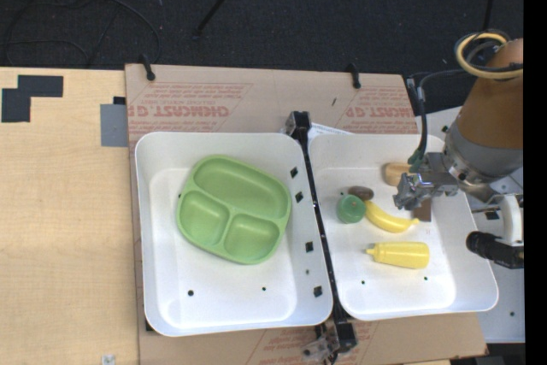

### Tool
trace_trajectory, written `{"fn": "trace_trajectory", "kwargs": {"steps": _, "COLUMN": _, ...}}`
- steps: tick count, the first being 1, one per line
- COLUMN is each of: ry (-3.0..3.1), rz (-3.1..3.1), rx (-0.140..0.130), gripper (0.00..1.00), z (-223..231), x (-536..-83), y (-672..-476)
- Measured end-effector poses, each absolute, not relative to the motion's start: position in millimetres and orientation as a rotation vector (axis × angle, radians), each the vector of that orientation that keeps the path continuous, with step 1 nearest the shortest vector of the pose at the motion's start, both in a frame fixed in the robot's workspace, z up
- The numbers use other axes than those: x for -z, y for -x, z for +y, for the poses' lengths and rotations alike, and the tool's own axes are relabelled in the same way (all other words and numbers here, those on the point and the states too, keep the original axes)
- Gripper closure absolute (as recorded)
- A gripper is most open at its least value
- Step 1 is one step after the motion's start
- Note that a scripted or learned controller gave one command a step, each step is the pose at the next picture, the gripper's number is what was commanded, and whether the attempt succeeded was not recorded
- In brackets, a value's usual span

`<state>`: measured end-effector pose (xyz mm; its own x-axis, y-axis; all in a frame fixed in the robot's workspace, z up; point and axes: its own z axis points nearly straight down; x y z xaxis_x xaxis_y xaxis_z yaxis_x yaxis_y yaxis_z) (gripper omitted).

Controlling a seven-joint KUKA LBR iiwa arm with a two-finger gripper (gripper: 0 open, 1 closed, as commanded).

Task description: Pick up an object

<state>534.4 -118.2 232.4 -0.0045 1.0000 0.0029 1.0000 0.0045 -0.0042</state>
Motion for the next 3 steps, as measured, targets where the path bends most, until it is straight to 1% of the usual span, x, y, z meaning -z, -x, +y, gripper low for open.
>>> {"fn": "trace_trajectory", "kwargs": {"steps": 1, "ry": 2.213, "rz": -2.224, "rx": -0.002, "gripper": 1.0, "z": -61, "x": -239, "y": -540.6}}
{"fn": "trace_trajectory", "kwargs": {"steps": 2, "ry": 2.214, "rz": -2.223, "rx": -0.003, "gripper": 1.0, "z": -18, "x": -238, "y": -542.2}}
{"fn": "trace_trajectory", "kwargs": {"steps": 3, "ry": 2.213, "rz": -2.224, "rx": -0.003, "gripper": 1.0, "z": 30, "x": -243, "y": -539.5}}
